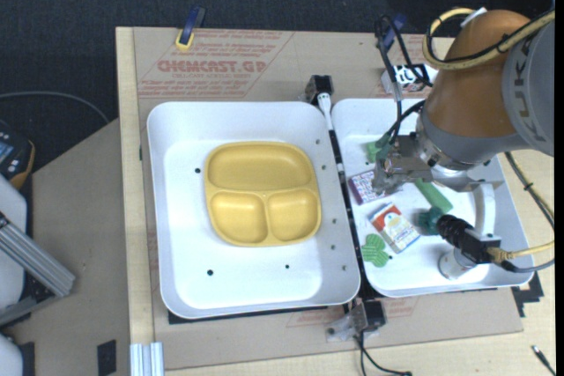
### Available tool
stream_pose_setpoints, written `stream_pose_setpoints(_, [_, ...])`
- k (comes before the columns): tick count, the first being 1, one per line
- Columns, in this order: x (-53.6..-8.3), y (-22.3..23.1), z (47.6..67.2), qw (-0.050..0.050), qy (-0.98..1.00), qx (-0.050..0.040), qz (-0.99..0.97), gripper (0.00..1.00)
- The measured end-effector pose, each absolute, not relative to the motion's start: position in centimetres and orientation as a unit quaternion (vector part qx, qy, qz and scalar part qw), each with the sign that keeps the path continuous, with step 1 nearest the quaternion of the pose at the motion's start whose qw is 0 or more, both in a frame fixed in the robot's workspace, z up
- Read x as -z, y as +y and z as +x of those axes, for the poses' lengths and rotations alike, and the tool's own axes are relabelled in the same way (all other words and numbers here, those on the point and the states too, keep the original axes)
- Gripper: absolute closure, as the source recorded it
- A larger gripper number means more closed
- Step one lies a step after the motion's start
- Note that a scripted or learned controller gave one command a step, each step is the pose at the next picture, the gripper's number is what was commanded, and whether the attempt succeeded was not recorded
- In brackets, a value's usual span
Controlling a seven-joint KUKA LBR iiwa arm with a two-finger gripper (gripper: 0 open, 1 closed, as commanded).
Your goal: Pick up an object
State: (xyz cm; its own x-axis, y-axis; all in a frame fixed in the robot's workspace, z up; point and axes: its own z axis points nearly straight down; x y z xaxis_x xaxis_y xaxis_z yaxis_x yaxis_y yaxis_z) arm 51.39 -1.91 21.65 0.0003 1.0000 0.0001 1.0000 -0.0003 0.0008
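Left bin [176, 216]: yellow three-compartment tray [262, 192]. Right bin [352, 114], beside it: small carton [394, 226] (long axis diagonal), green pieces. Gripper [388, 176] above; finger state indiscernible.

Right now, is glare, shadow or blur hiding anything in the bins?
Camera view: even light, no strong glare on the left bin; yellow tray sharp. The arm shades and covers part of the right bin, so the gripper and small items beneath read murky.

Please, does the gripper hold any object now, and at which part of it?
It cannot be told. The gripper is low in the right white bin, above the small purple-patterned packet, with nothing visibly between its fingers.
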Motion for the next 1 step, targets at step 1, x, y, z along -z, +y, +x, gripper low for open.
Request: stream_pose_setpoints(1, [-23.57,-1.86,50.79,0.001,0.708,-0.0012,0.707,1.0])
